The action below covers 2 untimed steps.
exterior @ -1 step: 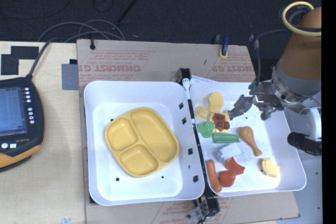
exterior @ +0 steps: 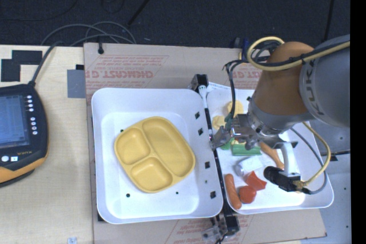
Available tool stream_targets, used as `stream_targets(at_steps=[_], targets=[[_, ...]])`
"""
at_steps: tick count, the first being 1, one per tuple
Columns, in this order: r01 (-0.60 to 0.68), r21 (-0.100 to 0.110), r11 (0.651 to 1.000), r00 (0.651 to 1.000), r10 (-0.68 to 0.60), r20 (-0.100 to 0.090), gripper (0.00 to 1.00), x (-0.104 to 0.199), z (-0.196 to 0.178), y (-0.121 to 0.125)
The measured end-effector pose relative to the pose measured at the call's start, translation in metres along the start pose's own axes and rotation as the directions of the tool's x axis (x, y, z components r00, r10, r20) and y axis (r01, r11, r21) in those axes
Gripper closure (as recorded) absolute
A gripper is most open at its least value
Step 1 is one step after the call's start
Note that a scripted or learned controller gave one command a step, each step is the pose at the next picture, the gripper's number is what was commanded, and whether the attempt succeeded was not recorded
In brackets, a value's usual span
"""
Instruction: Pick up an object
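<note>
The right bin [exterior: 320, 194] holds several small toy foods. Among them are a green block [exterior: 242, 150], an orange sausage [exterior: 231, 190], a red piece [exterior: 255, 181], an orange carrot-like stick [exterior: 271, 152] and pale yellow pieces [exterior: 219, 121]. My gripper [exterior: 224, 138] hangs low over the left side of this bin, beside the divider. It is just left of the green block and below the yellow pieces. The wrist hides part of the bin behind it.
The left bin [exterior: 108, 123] bears a yellow three-compartment plate [exterior: 153, 152]. A black clip rail [exterior: 207, 148] runs between the two bins. A teach pendant [exterior: 17, 126] lies on the bench at far left. Cardboard [exterior: 137, 66] lies under both bins.
</note>
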<state>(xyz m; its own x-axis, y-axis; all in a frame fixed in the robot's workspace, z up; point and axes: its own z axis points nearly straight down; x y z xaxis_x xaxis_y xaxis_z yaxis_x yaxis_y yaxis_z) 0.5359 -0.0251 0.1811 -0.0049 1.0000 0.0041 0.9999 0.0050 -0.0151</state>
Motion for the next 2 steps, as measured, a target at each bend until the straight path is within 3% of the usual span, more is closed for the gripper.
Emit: stream_targets(at_steps=[1,2], targets=[[-0.01,-0.008,1.0,1.0,0.01,0.003,1.0,-0.005,-0.016,0.002],[0.002,-0.015,1.0,1.0,-0.002,0.001,1.0,0.055,-0.083,-0.042]])
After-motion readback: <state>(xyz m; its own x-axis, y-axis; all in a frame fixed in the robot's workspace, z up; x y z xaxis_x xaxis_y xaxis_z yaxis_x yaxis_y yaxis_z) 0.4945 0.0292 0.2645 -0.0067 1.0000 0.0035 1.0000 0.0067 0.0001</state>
